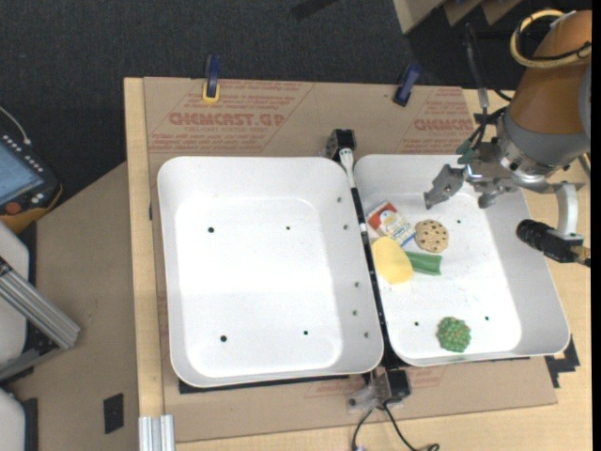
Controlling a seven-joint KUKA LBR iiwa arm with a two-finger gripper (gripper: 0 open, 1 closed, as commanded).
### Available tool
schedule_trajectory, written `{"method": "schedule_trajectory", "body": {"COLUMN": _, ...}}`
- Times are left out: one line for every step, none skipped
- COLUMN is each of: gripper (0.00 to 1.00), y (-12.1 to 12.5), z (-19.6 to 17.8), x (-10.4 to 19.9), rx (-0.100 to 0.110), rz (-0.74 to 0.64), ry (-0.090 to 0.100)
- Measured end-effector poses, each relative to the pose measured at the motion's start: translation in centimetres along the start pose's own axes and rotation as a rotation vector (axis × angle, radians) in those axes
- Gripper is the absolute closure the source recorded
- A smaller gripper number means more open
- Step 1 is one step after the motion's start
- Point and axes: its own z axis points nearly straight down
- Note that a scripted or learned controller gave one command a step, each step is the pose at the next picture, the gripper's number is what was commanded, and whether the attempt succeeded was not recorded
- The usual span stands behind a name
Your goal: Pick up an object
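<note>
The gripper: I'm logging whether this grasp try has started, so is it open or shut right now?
Open. The gripper hangs above the right bin with its two fingers spread apart, nothing between them.

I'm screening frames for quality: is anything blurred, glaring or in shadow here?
Camera view: evenly lit and mostly sharp; the left bin is bright white, nearly washed out; the end effector looks slightly soft; faint shadows lie beside the cookie and yellow item.

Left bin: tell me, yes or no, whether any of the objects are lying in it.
No: the cookie, yellow piece and green ball all lie in the right bin.
</note>
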Motion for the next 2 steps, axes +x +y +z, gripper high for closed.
{"method": "schedule_trajectory", "body": {"gripper": 0.00, "y": 2.2, "z": -14.2, "x": -4.3, "rx": -0.018, "rz": 0.002, "ry": -0.007}}
{"method": "schedule_trajectory", "body": {"gripper": 0.00, "y": -1.2, "z": -30.4, "x": -8.7, "rx": -0.021, "rz": 0.005, "ry": -0.010}}
